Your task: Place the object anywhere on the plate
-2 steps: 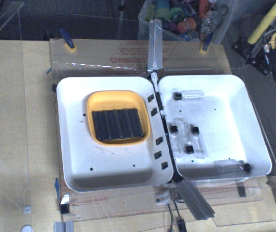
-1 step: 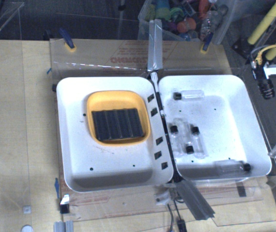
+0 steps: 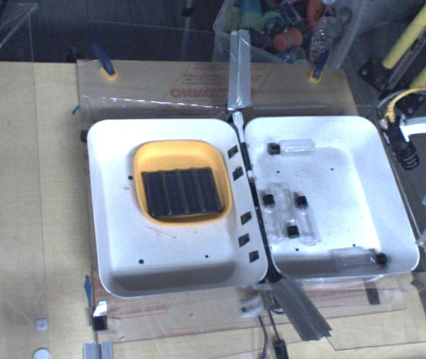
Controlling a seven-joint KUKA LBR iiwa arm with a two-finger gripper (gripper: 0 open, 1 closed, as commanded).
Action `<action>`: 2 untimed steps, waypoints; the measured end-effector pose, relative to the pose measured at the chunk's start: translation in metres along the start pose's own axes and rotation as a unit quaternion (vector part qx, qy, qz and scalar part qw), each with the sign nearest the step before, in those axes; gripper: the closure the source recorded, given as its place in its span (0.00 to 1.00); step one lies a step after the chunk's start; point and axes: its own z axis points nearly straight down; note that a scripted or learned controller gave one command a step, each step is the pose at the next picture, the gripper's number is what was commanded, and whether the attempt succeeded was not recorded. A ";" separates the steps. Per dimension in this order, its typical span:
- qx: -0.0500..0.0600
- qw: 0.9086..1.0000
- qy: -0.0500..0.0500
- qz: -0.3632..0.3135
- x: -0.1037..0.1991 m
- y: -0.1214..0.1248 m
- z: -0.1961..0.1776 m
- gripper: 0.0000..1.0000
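Nearest me, a grey strip (image 3: 303, 316) juts out below the seam between the bins; behind it, the left bin (image 3: 108, 215) bears the yellow plate (image 3: 147, 158) – the dark ridged block (image 3: 181, 191) lies flat on it, inside the rim; the right bin (image 3: 392, 193) holds clear black-capped vials (image 3: 288, 214), one (image 3: 359, 258) against its front wall, one (image 3: 291, 147) near the back; the claw's state I cannot tell.
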 end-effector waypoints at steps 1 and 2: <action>0.000 0.994 0.000 -0.109 0.009 -0.002 0.024 0.00; 0.001 0.994 0.000 -0.112 0.023 -0.010 0.013 0.00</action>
